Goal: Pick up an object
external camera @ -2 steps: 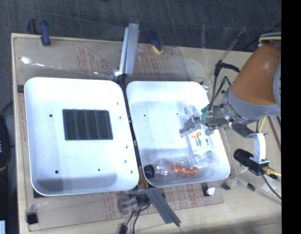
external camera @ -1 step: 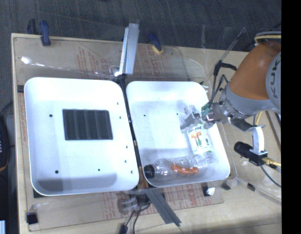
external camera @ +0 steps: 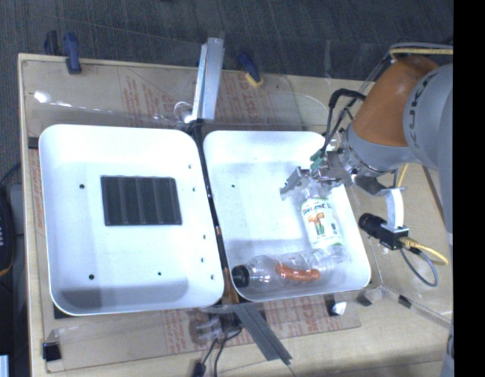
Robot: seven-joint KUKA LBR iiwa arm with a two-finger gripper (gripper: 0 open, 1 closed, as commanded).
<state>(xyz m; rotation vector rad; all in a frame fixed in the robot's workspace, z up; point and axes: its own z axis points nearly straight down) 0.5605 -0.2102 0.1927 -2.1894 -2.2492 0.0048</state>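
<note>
The end effector (external camera: 309, 181) hangs low in the right bin (external camera: 250, 151), by its right wall, just above a labelled clear bottle (external camera: 321, 225); I cannot tell its state. That slick, round bottle could roll away or slip. Another clear bottle (external camera: 286, 271) along the front wall crowds it. The left bin (external camera: 62, 210) holds a dark ribbed panel (external camera: 140, 200).

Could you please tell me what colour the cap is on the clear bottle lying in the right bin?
The cap is black, seen in the camera view.
</note>
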